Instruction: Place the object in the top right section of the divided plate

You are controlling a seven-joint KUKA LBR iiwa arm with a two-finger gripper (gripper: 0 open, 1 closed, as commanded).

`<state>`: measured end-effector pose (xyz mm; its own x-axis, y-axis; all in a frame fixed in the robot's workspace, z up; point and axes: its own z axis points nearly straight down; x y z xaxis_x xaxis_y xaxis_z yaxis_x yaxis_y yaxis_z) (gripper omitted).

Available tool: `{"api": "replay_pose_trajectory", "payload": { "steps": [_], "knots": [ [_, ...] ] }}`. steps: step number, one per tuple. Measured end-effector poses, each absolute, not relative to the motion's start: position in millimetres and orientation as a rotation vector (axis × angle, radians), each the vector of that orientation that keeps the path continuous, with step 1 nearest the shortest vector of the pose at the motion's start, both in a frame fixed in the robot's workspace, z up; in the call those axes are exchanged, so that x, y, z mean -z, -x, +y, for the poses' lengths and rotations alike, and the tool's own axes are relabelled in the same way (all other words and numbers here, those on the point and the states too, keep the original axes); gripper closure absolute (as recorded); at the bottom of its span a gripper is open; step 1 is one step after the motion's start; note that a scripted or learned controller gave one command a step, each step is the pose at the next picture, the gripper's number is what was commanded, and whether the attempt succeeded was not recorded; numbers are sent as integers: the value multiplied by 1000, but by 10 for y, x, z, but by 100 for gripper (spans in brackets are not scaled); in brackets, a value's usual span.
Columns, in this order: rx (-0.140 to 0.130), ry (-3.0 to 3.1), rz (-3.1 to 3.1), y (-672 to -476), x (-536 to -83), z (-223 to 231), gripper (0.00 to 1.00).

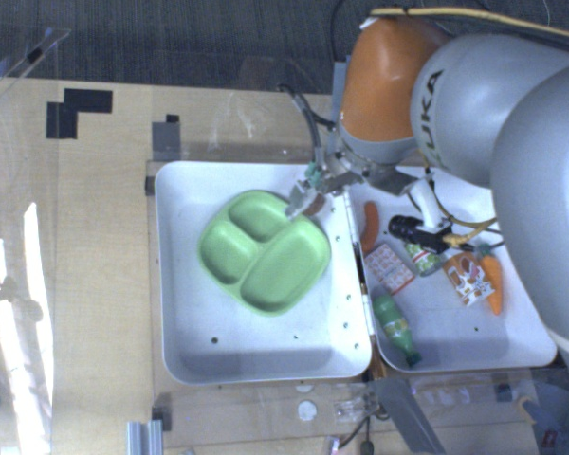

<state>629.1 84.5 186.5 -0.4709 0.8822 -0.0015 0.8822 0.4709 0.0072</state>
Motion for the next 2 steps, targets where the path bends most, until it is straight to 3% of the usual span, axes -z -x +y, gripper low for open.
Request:
{"api": "replay_pose_trajectory", "payload": {
  "steps": [1,2],
  "knots": [
    [-18,-1610,2685,-6312,-1987,851,100],
    [-18,-1610,2685,-6311,-1987,852,0]
  ]
}}
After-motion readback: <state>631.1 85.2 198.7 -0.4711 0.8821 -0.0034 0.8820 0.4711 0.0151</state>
